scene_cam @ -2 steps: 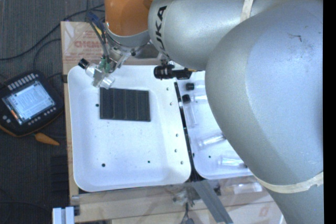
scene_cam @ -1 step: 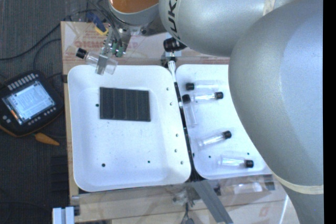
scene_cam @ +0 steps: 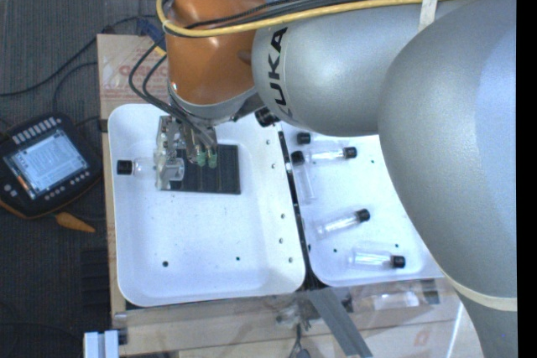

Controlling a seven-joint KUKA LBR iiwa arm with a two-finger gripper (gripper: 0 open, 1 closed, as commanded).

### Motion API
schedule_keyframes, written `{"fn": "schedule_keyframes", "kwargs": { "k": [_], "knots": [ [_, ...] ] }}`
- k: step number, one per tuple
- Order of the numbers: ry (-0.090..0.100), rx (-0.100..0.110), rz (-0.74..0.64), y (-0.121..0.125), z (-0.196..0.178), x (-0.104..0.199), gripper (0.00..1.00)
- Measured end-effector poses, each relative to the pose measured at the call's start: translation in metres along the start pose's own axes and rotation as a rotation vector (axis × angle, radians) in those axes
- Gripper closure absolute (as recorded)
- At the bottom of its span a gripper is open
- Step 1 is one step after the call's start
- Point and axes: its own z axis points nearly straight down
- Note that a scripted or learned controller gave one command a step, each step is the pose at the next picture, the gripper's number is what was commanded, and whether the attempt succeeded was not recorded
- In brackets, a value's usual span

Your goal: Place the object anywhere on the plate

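Note:
A dark rectangular plate (scene_cam: 220,173) lies flat in the left bin (scene_cam: 201,264), near its far side. My gripper (scene_cam: 171,165) hangs over the plate's left edge, below the orange band of the arm. A clear vial with a black cap (scene_cam: 127,168) lies on its side on the bin floor just left of the gripper, cap pointing left. Its clear end reaches up to the gripper, and I cannot see whether it is gripped. The vial is off the plate.
The right bin (scene_cam: 336,189) holds several clear black-capped vials, among them one at the back (scene_cam: 329,155), one in the middle (scene_cam: 344,221) and one at the front (scene_cam: 376,260). The big grey arm covers the bench's right side.

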Motion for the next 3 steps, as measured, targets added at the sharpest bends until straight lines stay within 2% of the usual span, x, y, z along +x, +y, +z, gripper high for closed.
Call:
{"fn": "schedule_keyframes", "kwargs": {
  "k": [1,2,3],
  "knots": [
    [-0.006,-0.001,-0.285,-0.004,-0.054,-0.081,1.0],
    [-0.003,-0.001,-0.629,-0.001,-0.045,-0.031,1.0],
    [0.0,0.001,-0.827,-0.013,0.016,0.045,1.0]
  ]
}}
